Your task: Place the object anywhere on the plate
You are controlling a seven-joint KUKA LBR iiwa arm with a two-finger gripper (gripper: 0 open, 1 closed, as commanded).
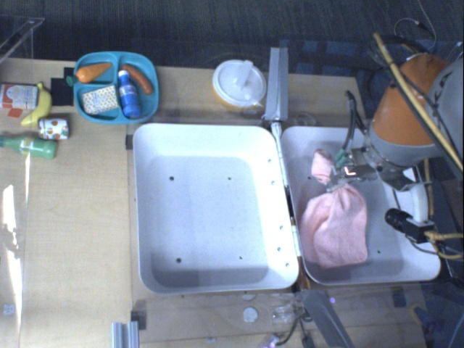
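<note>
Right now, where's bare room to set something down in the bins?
Left bin: whole floor bare, wall to wall. Right bin: crowded; pink cloth fills its left half, gripper just above the cloth. Only a bare strip remains along its front and right walls.

At the right edge of the frame you see the arm [417, 114], a rounded body with a broad orange band on top and a grey collar beneath it. Below the collar you can make out a pale, glossy grey-white wrist section. Thin black cables [353, 122] loop down its left side, and another thin wire curls above it at the upper right. A small red-lit spot glows near the gripper [345, 174], whose dark metal parts look compact and boxy. A black cylindrical fitting [404, 224] juts out lower right.
</note>
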